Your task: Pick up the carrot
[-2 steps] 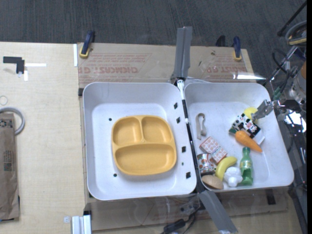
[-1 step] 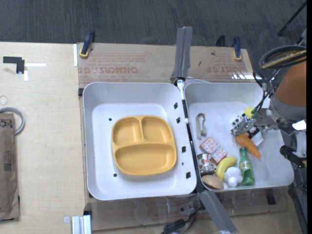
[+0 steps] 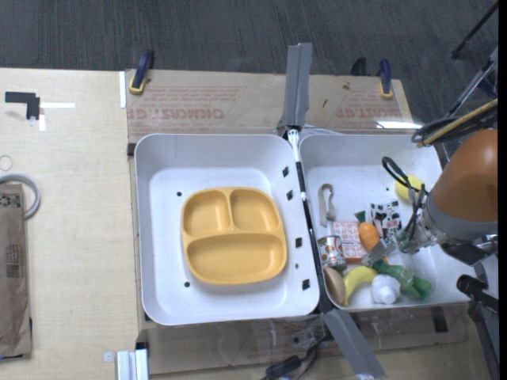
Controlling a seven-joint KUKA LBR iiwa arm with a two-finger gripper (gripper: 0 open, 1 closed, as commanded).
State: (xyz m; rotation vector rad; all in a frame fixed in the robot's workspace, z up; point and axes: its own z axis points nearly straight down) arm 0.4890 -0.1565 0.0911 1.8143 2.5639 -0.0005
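Pincer (image 3: pixel 386 249) down in right bin (image 3: pixel 348 150), just at 4 o'clock of carrot (image 3: pixel 367 234). Banana (image 3: pixel 356 279) at 7 o'clock. Yellow plate (image 3: pixel 234 235) in left bin (image 3: pixel 158 212).

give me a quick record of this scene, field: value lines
left bin: yellow divided plate
right bin: carrot, banana, small can, black-and-white cow toy, green and white vegetable
gripper: low in the right bin, right beside the carrot
carrot state: lying in the bin, not lifted

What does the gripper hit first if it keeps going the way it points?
Probably the carrot: the gripper points toward the view's left in the right bin, with the carrot right at its tip. Depth is unclear.
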